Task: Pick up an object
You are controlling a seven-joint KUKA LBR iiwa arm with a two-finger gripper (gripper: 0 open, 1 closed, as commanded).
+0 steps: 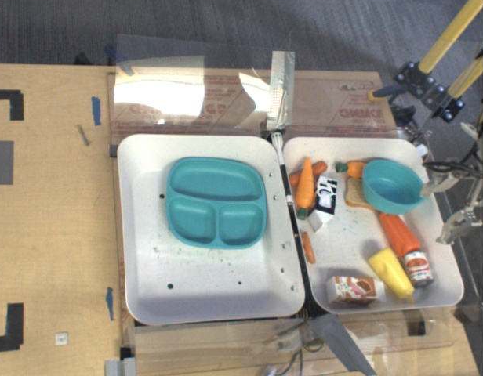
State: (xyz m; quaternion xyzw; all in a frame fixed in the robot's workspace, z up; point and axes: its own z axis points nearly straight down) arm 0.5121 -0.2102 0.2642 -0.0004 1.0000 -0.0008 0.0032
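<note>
A: Where do the objects lie?
B: I log 2 bins — left bin (139, 288) bears a teal tray (216, 202); right bin (449, 292) crowds carrot (306, 185), teal bowl (392, 185), ketchup bottle (406, 249), yellow piece (391, 273), small can (354, 289).
A: Pincer?
B: Cannot tell.

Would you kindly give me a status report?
Nothing picked yet. Right bin: carrot, blue bowl, ketchup bottle, yellow bottle. Left bin: teal tray.

Grey carpet floor (226, 10) behind the bench. Light wood bench top (49, 210) w/ black tape marks (10, 104); glare on clear plastic sheet (159, 92).
</note>
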